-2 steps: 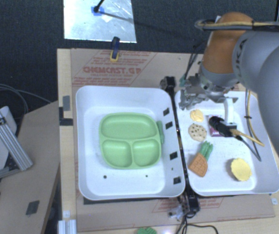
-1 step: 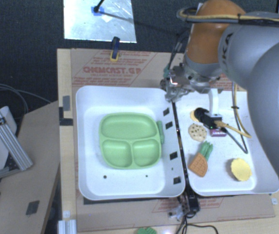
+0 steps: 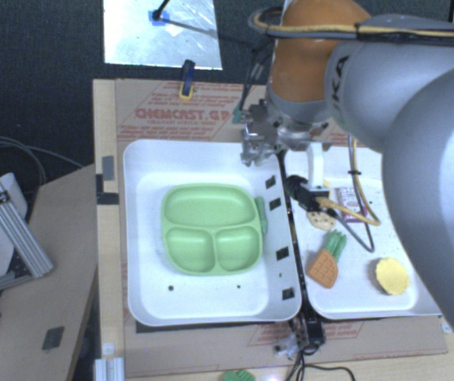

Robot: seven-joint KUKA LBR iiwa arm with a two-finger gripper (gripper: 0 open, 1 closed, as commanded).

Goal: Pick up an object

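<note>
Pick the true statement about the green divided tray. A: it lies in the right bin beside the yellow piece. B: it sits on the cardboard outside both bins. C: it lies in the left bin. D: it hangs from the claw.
C: the green divided tray lies flat inside the left bin.

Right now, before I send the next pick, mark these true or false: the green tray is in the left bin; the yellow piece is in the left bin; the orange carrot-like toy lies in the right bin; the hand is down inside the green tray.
1. The green divided tray lies in the left bin. True.
2. The yellow piece is in the left bin. False: it lies in the right bin, near its front right.
3. The orange carrot-like toy lies in the right bin. True.
4. The hand is down inside the green tray. False: it sits near the back of the bins, by the divider, apart from the tray.
</note>
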